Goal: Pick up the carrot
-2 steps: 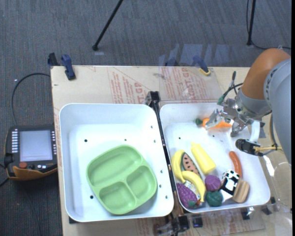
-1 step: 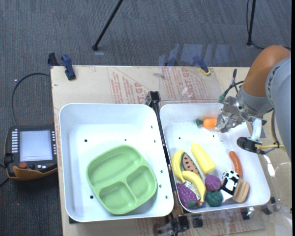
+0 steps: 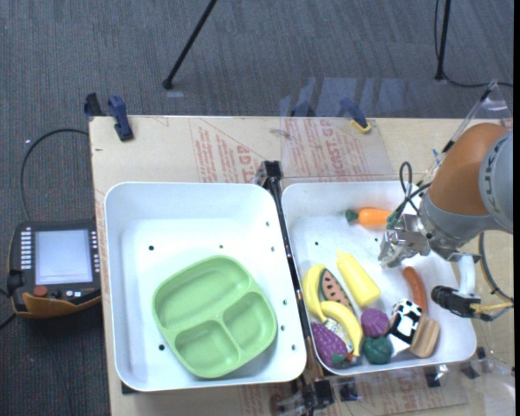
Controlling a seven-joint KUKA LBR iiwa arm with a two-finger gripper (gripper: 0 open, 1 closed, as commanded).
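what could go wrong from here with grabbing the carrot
1. The carrot lies near the far wall of the right bin, so a descent there may clip that wall.
2. The gripper sits just right of and below the carrot, not over it; closing here would likely miss.
3. The sausage and the yellow block lie close by, so a drifting approach might nudge or grab one instead.

Single fixed camera, high above cardboard-topped bench (image 3: 234,146), looks down at slant. Far bench edge sits toward top of frame, near edge cut off at bottom. Two shallow white plastic bins (image 3: 130,232) fill lower middle, moderately near. Dark carpet floor (image 3: 69,42) takes upper third and left side. Grey arm with orange band (image 3: 468,185) enters from right edge.
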